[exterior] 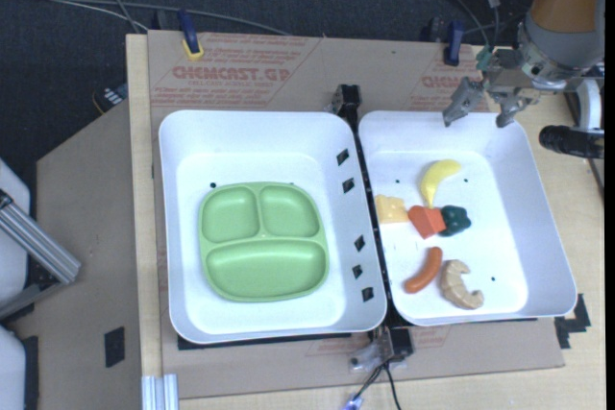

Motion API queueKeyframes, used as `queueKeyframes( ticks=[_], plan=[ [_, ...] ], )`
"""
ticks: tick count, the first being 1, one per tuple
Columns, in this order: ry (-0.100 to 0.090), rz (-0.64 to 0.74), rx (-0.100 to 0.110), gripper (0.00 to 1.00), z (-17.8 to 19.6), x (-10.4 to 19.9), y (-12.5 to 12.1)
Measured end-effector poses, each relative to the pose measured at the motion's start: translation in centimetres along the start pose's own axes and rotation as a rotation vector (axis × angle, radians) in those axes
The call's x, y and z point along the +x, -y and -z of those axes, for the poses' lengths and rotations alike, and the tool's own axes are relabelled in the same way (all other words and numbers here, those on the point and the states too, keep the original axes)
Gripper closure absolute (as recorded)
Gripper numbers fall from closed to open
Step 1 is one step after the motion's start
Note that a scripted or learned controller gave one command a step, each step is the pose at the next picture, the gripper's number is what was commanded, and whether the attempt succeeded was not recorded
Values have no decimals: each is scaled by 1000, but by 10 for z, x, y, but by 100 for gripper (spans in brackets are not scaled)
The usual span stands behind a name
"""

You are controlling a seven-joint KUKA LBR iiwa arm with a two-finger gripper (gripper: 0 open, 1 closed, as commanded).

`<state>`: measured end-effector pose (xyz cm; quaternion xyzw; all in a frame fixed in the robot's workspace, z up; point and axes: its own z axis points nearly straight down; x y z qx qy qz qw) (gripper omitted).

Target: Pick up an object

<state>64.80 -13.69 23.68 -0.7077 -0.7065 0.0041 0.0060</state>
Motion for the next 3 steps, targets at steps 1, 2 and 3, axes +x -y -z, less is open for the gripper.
queueKeyframes(
  ticks=[1, 2, 3],
  plan=[
    [2, 3, -14, 0, 8, 0, -2],
    [2, 2, -9, 0, -35, -1, 2],
    [1, 2, -9, 0, -84, 1, 11]
  ],
)
